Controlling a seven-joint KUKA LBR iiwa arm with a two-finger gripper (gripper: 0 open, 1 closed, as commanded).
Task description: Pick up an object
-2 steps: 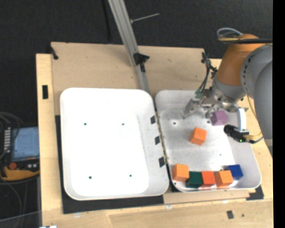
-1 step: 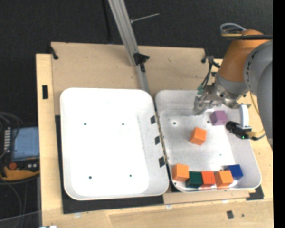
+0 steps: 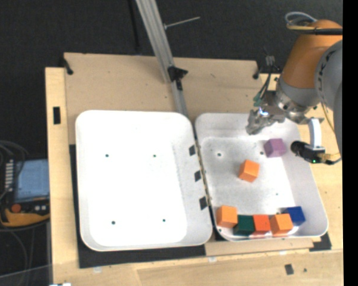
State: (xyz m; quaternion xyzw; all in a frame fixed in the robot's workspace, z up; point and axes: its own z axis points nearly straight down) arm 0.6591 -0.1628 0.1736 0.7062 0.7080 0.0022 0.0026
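My arm point(image 3: 307, 58) reaches in over the far corner of the right bin point(image 3: 212, 130), the left bin point(image 3: 137, 121) lying well off to the side. My gripper point(image 3: 258, 123) hangs above the bin's far edge, and whether it is open or closed I cannot tell. The purple cube point(image 3: 275, 147) sits just beside it, nearer the camera and slightly toward the arm's side, with the orange cube point(image 3: 249, 171) further on toward the bin's middle; the purple one looks the closer target.

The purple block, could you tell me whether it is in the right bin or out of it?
In: the purple block lies on the right bin floor, beside the claw.
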